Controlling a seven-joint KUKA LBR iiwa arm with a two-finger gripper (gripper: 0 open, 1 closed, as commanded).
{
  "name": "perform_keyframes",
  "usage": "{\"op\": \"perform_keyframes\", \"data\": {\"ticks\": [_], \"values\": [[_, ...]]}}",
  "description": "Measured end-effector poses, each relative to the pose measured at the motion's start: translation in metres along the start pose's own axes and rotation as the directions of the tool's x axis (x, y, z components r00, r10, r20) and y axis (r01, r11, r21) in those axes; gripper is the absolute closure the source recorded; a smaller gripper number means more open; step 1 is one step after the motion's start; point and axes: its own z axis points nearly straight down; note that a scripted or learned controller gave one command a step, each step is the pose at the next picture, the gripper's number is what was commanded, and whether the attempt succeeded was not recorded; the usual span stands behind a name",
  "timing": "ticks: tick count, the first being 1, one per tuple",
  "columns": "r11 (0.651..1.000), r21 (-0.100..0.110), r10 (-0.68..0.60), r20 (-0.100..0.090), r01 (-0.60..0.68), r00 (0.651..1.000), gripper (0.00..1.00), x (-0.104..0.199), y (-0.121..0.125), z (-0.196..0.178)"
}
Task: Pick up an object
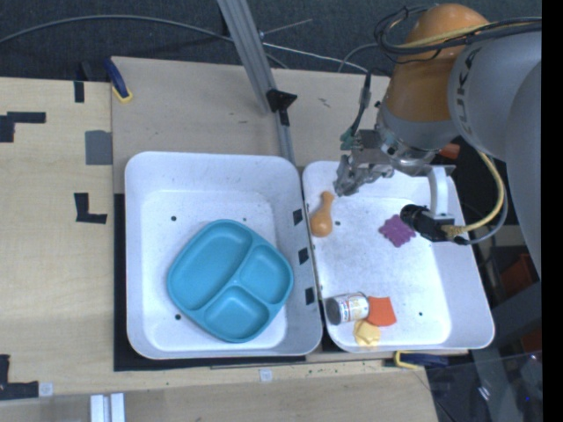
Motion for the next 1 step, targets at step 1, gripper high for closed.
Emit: {"op": "perform_keyframes", "data": {"ticks": [1], "values": [[1.0,0.001,0.001,0.0,-0.001,1.0,1.0,0.0524,-0.0076,0.0118]]}}
